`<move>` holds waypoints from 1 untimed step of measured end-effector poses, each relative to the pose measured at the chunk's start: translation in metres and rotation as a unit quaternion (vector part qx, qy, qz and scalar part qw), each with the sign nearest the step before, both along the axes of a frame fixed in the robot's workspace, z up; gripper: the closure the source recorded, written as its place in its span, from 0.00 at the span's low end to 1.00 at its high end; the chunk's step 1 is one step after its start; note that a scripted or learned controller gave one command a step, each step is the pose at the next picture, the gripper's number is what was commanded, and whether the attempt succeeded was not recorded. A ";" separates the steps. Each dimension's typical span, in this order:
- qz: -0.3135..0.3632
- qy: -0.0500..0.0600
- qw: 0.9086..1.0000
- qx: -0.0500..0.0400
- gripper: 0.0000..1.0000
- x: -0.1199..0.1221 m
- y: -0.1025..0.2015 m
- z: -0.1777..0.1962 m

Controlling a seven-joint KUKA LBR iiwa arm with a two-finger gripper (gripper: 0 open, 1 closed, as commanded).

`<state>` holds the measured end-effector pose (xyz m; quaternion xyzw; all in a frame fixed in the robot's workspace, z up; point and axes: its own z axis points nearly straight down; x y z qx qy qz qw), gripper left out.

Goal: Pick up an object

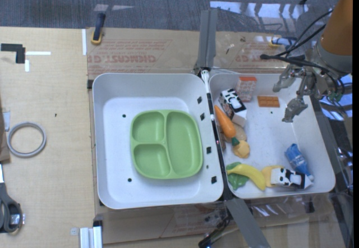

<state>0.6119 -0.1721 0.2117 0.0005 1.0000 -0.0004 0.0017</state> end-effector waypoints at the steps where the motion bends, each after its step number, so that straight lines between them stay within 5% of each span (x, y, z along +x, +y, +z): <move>1: 0.001 0.000 1.000 0.000 0.00 -0.042 -0.050 -0.119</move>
